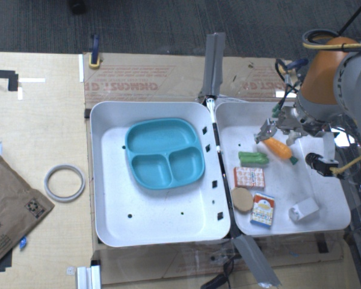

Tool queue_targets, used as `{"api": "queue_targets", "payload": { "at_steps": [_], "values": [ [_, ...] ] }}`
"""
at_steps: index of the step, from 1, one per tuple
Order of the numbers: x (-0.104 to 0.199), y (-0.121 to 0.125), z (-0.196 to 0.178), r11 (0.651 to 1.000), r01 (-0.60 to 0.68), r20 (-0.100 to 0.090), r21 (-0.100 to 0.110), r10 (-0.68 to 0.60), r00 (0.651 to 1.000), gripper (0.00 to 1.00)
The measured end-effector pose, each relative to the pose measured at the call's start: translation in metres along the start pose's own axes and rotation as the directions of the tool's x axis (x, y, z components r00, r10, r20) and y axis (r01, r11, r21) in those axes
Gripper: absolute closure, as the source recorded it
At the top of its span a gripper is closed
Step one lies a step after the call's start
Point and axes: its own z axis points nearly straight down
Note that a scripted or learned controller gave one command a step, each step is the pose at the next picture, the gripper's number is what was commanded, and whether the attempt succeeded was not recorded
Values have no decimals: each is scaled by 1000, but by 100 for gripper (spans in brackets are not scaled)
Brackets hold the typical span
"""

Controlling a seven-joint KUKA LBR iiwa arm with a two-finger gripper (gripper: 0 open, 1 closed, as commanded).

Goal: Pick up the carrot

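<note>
The carrot (pixel 276 147) is orange with a small green tip at its right end. It lies slantwise in the upper middle of the right bin (pixel 325 218). My gripper (pixel 279 133) hangs directly over it, coming down from the grey wrist and orange band at the upper right. The gripper's lower end meets the carrot's upper edge, and I cannot make out whether the carrot rests on the bin floor or is lifted off it.
Just below-left of the carrot lie a green vegetable (pixel 253 158), a red-and-white box (pixel 249 177), a tan round piece (pixel 243 200), a small carton (pixel 263 211) and a white block (pixel 304 209). The left bin (pixel 108 209) holds a teal divided plate (pixel 165 153). A tape roll (pixel 64 182) lies on the bench.
</note>
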Motion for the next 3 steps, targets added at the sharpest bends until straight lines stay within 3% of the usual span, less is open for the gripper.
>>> {"api": "queue_targets", "payload": {
  "at_steps": [1, 2, 3],
  "values": [
    [11, -12, -3, 999, 52, -1, 1, -52, 999, 0],
    [-10, -16, 9, 1000, -27, -2, 1, 27, 1000, 0],
    [-10, -16, 0, 1000, -28, -2, 1, 28, 1000, 100]
  ]
}}
